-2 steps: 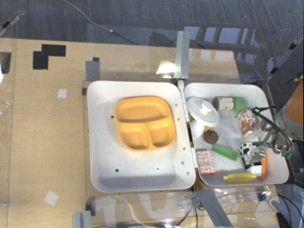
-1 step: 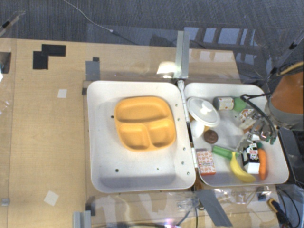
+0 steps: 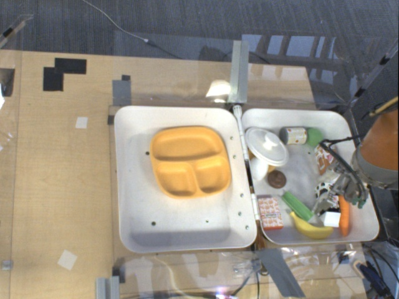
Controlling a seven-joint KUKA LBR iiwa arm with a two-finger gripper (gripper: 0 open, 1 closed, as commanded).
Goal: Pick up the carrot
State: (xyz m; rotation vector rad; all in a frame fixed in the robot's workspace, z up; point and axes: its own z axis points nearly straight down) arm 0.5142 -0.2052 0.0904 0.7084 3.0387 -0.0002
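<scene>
The carrot (image 3: 345, 215) is a short orange piece lying near the front right corner of the right bin (image 3: 369, 232), pointing towards the front. My gripper (image 3: 328, 199) hangs low over that corner, just to the left of the carrot's upper end and very close to it. Wrist and cables hide whether it touches the carrot. The arm's orange band (image 3: 381, 143) sits above it at the right.
A yellow banana (image 3: 310, 228) and a green vegetable (image 3: 295, 204) lie just left of the carrot. A small white block (image 3: 331, 218) sits against it. Further left are a snack packet (image 3: 269, 212), brown ball (image 3: 276, 179), white bowl (image 3: 267, 147), green bottle (image 3: 302, 136). The left bin (image 3: 134, 229) holds a yellow divided plate (image 3: 188, 161).
</scene>
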